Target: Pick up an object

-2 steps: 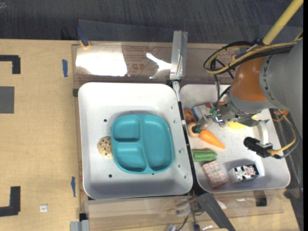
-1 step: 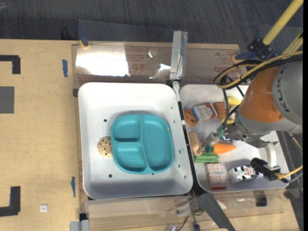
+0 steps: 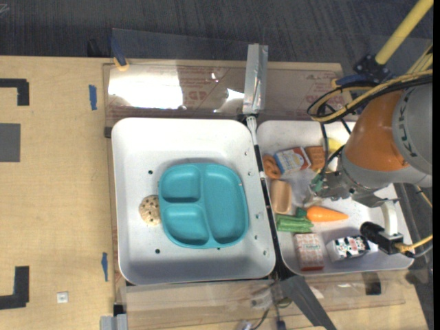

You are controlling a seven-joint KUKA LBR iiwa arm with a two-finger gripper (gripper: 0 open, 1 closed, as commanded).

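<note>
The bench [image 3: 48, 184] carried two white bins side by side. The arm [image 3: 385, 143] reached in from the right over the right bin [image 3: 271, 133], its orange band above the wrist, the wrist bent down toward the bin's middle. The left bin [image 3: 130, 205] held a teal divided plate [image 3: 204, 203] with a speckled cookie [image 3: 150, 210] touching its left edge. The gripper [image 3: 317, 188] hung low among the clutter; whether it was clenched or released could not be told. Just below it lay a carrot [image 3: 326, 215], with a green vegetable [image 3: 294, 222] beside that, a tan bread piece [image 3: 280, 196] to the left, and a small pink box [image 3: 309, 249] nearer the front rim
</note>
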